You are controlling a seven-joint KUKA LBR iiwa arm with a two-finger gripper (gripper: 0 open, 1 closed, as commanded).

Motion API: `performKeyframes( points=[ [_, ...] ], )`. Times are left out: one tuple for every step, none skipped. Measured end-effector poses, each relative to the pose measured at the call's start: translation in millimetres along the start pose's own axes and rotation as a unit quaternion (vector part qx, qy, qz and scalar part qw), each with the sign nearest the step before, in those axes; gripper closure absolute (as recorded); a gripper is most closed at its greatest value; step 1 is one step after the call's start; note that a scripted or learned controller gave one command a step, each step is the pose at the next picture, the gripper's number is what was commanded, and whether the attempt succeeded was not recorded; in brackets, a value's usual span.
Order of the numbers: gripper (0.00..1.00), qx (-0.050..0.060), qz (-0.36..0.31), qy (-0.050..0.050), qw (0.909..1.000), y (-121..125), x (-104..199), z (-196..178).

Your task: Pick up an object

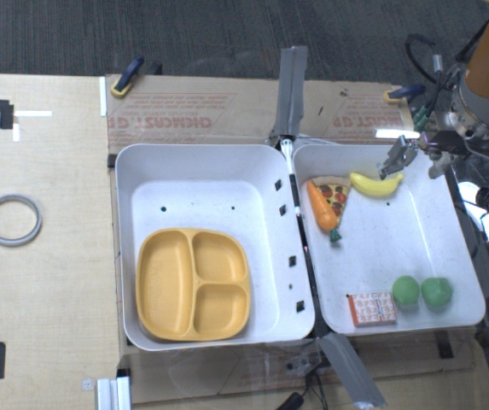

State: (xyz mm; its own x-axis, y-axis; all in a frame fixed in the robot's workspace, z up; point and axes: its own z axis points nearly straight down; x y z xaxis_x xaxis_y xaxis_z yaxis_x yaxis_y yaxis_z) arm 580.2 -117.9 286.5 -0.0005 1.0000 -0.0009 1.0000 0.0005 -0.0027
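**End effector poised over the banana in the right bin**

The curved yellow plastic banana (375,184) lies near the far wall of the right shallow white bin (470,254), directly beneath and just to the left of the end effector (394,164). The grey metal fingers (397,155) slant down toward the banana's right end and appear to touch or almost touch it; whether they are spread or closed cannot be told from this angle, and the banana is not seen between them.

Just left of the banana, farther from the end effector, a triangular pizza slice toy (334,196) lies beside an orange toy carrot with a green tip (322,208), the two touching or overlapping against the bin's left wall. Well below the end effector, near the bin's front edge, two round green balls (421,292) sit side by side, with a small red-and-white patterned box (371,308) just to their left.

Farther left of the end effector, the left shallow white bin (201,173) holds a yellow three-compartment plastic plate (195,283) at its front. Beyond it, on the pale wooden table (48,297), lies a grey ring of tape (10,219). A blue and yellow clamp (128,76) grips the cardboard sheet behind the bins.
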Motion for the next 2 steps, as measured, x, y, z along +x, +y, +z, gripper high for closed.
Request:
performKeyframes(
  points=[
    [0.00, 0.000, 0.016, 0.000, 0.9999, 30, 15, 114],
    [0.00, 0.000, 0.053, 0.000, 0.9986, 7, -5, 187]
  ],
)
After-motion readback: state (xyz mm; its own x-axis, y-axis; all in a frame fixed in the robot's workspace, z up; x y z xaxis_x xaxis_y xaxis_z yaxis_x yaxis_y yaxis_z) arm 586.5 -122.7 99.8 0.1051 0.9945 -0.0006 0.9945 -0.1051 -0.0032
